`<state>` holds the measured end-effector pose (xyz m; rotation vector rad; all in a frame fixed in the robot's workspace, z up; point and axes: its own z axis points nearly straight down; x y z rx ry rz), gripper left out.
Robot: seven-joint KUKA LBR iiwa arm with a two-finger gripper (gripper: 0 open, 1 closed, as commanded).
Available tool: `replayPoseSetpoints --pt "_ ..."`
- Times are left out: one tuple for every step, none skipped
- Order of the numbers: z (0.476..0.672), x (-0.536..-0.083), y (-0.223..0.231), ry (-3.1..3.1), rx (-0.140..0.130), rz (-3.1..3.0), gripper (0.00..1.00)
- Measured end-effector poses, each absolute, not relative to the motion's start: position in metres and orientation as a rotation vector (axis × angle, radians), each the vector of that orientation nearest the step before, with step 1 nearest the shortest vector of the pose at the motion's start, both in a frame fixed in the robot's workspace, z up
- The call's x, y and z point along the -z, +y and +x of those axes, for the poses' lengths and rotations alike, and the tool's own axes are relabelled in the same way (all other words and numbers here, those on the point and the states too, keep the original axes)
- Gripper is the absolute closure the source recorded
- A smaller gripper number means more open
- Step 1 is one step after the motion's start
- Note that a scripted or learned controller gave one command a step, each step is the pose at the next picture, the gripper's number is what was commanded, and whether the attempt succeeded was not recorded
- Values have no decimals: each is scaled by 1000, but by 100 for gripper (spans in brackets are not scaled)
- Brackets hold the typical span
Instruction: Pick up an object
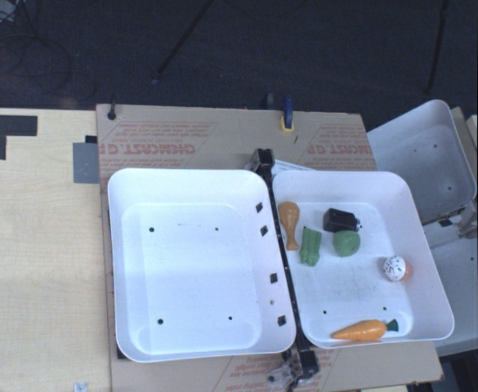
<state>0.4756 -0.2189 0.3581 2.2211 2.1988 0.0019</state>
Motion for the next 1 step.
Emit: replayPoseSetpoints --pt "474 -239 -175 2231 8 2231 100"
